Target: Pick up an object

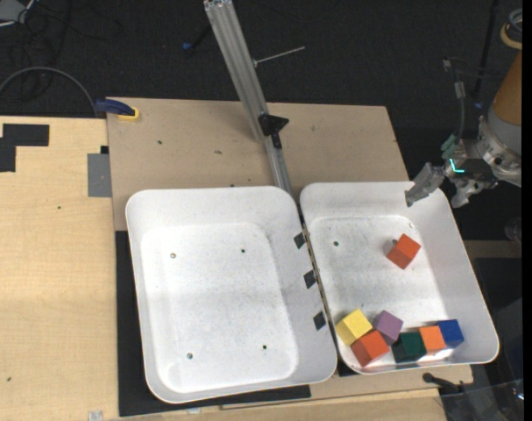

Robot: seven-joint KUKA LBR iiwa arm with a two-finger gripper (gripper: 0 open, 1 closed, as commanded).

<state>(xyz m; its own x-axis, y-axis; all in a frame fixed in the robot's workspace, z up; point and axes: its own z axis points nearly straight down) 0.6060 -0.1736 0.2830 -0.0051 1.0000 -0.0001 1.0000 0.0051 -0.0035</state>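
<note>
Gripper [441, 184] is parked over the right bin's [476, 279] far corner; finger state cannot be told. Nearest target is judged the lone orange cube [404, 252], just below-left of it, apart from the clustered blocks.

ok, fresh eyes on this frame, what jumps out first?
The bright blocks in the right bin: a lone orange-red block near its middle, and a cluster at its near edge with a yellow block, purple, red, green, orange and blue. Next, the gripper poised over that bin's far right corner, apart from every block.
</note>
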